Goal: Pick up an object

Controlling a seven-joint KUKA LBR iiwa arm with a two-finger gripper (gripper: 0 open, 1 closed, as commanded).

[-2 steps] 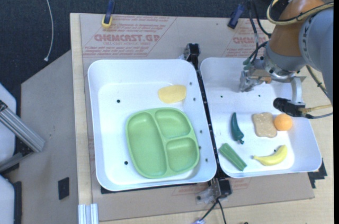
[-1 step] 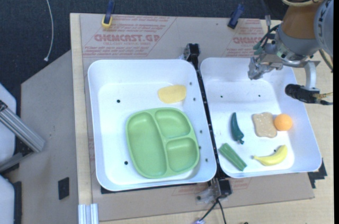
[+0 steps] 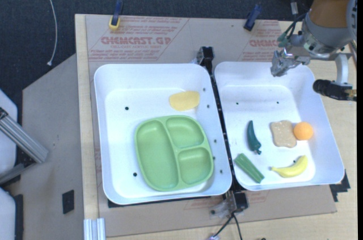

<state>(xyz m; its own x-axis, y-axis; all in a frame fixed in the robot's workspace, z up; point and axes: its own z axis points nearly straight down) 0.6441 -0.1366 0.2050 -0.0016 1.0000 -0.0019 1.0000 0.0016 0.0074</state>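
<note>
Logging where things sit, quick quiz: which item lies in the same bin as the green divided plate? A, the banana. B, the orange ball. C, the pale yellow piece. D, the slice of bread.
C: the pale yellow piece lies in the left bin just beyond the green divided plate, apart from it.

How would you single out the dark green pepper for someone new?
Take the right bin, the one with loose toy food. On its left side lies the dark green pepper, slim and curved. The light green piece below it is straight and paler.
</note>
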